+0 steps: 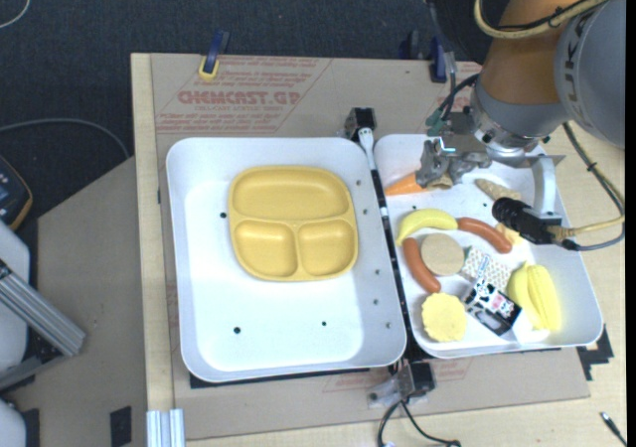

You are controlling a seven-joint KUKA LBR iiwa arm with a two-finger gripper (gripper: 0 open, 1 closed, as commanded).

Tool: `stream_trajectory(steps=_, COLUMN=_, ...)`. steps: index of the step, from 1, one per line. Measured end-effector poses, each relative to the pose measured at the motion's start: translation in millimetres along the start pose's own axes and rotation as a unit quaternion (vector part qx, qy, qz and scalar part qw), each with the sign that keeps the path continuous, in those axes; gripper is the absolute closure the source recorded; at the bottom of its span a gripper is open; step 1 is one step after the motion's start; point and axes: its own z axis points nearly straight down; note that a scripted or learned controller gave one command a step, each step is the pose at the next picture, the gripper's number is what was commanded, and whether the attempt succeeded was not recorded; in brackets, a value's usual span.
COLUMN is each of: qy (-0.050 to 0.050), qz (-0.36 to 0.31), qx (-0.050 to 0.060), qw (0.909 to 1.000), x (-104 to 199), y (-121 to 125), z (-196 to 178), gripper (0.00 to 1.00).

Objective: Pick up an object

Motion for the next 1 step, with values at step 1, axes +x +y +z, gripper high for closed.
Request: stream_trajectory(steps=1, qy=-0.001, qz=-0.001, qx=-0.004, qw=1.0, x=-2.0, y=12.4, z=-13.1, gripper=1.0)
